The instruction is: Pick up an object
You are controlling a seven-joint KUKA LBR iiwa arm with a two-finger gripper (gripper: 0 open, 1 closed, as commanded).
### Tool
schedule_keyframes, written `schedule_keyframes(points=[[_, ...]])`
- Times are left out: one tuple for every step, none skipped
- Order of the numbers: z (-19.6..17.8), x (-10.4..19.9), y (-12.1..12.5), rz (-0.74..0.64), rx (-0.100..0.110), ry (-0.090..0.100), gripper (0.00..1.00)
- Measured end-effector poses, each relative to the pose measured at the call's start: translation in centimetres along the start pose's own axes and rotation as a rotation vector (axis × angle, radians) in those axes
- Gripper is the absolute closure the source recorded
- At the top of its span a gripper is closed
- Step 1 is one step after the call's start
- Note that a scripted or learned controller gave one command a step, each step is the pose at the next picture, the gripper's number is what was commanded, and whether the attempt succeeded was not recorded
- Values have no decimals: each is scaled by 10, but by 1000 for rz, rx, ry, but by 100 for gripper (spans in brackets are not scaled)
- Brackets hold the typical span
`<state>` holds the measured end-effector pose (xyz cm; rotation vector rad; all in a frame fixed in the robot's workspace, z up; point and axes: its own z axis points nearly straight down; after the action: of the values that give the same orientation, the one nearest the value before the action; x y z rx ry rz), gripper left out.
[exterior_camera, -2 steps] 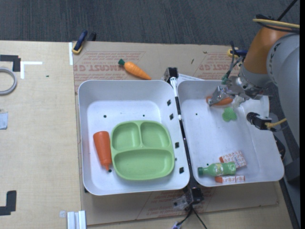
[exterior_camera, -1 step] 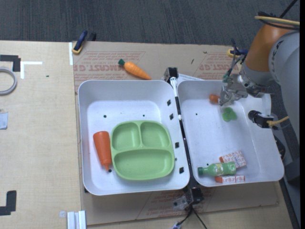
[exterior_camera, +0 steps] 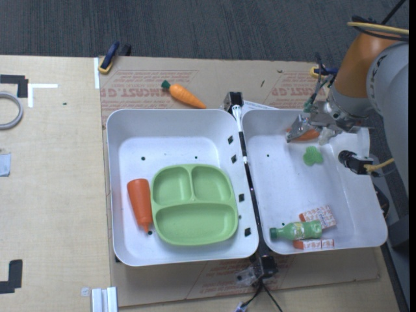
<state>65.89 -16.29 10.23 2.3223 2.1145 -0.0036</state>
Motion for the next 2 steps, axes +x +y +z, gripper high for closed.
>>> schedule_keyframes(points=[[-10, 0, 0, -1, -1, -1, 100], [-10, 0, 0, -1, -1, -1, 0]])
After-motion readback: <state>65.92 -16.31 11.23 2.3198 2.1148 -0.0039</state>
